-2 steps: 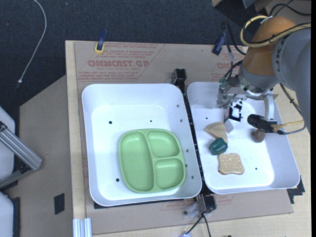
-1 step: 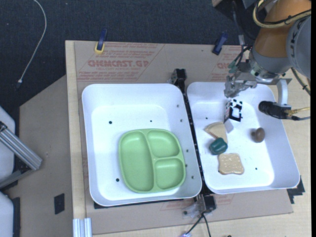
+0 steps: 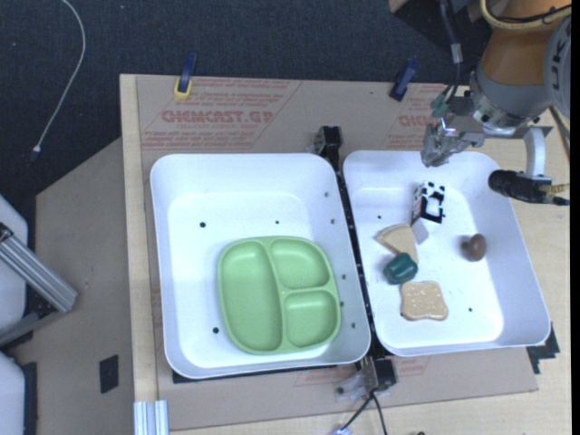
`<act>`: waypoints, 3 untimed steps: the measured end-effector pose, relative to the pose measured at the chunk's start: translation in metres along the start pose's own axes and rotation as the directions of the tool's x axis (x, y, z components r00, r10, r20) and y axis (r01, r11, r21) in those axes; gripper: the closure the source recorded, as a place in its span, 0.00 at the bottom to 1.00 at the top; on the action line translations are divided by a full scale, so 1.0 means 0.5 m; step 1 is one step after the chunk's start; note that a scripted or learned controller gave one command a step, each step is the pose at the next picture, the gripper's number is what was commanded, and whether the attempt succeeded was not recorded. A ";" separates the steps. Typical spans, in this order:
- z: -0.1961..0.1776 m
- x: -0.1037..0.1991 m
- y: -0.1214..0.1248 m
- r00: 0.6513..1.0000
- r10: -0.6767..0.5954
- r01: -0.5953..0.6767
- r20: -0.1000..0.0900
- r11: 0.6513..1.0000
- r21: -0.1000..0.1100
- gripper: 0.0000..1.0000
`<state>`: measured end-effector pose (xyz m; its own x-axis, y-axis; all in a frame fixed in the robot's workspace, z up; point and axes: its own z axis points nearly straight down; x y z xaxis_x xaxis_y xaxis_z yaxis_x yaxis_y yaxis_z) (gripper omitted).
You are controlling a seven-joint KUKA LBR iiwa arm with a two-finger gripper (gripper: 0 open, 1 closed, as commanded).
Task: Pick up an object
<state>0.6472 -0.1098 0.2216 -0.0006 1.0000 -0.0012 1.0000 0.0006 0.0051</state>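
While the pincer (image 3: pixel 441 152) hangs above the far rim of the right bin (image 3: pixel 507 333), its grip cannot be made out. Below it lie a black-and-white block (image 3: pixel 431 202), a wedge (image 3: pixel 396 238), a teal lump (image 3: pixel 400 267), a toast slice (image 3: pixel 423 301) and a brown nut (image 3: pixel 473 246). A green divided plate (image 3: pixel 276 294) sits in the left bin (image 3: pixel 181 243).
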 end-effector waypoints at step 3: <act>0.011 0.318 -0.030 1.000 -0.004 0.004 -0.003 1.000 0.008 1.00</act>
